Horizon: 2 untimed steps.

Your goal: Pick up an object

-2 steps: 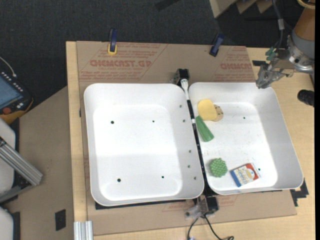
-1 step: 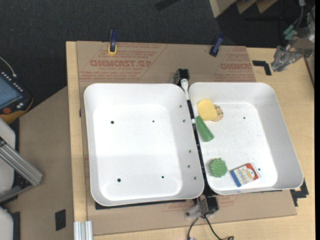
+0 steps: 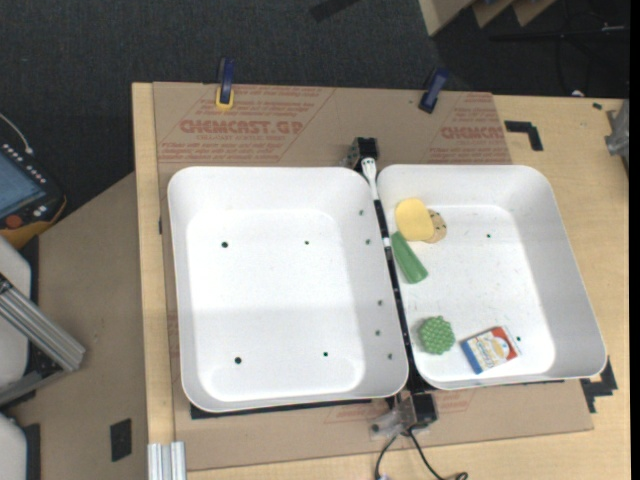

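In the right bin, a yellow piece touches a green stick; nearer its front lie a green ball and what looks like a small packet.

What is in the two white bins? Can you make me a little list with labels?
left bin: nothing seen inside
right bin: four things
yellow thing: near the bin's back left, touching the green stick
green stick: by the left wall, lying at a slant
green ball: bumpy, near the front
small packet: red, white and blue, just right of the ball
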Motion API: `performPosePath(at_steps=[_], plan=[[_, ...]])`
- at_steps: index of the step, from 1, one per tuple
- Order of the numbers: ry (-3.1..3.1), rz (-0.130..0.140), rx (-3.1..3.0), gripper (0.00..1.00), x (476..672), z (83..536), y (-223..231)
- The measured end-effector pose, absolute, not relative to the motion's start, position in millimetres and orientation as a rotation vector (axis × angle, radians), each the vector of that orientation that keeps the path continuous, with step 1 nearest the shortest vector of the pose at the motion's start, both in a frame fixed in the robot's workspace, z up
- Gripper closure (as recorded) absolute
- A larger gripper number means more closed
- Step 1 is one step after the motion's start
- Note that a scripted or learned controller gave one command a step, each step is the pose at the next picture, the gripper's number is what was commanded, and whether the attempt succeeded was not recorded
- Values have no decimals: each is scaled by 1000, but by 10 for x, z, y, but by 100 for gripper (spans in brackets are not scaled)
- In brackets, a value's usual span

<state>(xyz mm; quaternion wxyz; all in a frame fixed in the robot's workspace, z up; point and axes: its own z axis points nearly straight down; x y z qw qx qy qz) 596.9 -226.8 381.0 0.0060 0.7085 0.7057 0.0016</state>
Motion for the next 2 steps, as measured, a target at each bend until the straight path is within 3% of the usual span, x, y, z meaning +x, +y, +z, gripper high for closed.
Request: performPosePath(at_steps=[1, 2], plan=[[2225, -4, 2226, 100, 5706, 3321, -2031], [2209, 4, 2220, 100, 4755, 4191, -2264]])
